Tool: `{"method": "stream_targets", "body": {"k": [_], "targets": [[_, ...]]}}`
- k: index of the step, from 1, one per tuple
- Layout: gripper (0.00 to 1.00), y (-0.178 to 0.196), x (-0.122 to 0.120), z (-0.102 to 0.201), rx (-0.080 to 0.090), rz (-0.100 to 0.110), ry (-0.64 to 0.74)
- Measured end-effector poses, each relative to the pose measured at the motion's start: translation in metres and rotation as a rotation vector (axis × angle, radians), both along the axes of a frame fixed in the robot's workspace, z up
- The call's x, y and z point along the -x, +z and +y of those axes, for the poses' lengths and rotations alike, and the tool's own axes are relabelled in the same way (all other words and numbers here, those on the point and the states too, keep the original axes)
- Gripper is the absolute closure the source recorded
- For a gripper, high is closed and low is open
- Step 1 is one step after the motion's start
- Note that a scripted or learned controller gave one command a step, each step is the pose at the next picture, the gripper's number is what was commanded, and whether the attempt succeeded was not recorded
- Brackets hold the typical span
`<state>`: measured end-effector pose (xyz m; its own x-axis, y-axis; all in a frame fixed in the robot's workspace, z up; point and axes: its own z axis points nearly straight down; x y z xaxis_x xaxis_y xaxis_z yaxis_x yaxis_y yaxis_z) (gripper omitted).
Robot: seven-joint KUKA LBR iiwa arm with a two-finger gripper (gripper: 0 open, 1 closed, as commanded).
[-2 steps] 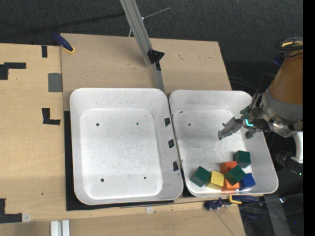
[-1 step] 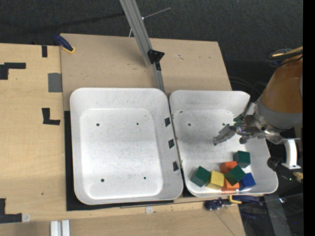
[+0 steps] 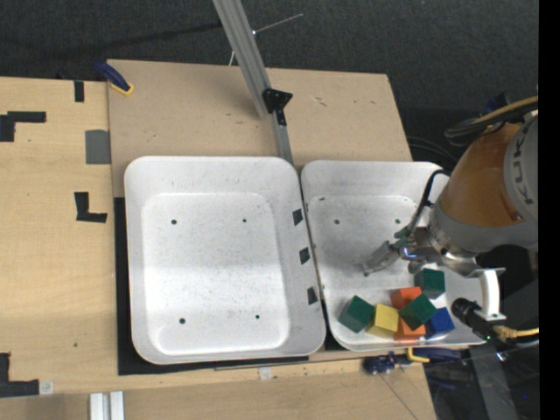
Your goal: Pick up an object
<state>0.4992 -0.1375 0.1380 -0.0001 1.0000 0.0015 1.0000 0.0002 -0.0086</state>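
Claw (image 3: 378, 261) seemingly empty above blocks (image 3: 398, 311)

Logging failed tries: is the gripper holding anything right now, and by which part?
Nothing is held. The gripper sits over bare floor of the right bin, apart from the blocks.

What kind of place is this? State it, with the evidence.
Probably a robotics lab test bench: two shallow white bins on a plywood top, coloured toy blocks heaped in the right bin, and an arm's hand reaching in.
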Motion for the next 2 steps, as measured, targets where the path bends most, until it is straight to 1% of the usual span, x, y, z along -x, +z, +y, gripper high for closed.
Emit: {"method": "stream_targets", "body": {"k": [1, 2], "targets": [[0.0, -0.048, 0.001, 0.0, 0.002, -0.005, 0.001], [1.0, -0.037, 0.001, 0.002, -0.001, -0.004, 0.002]]}}
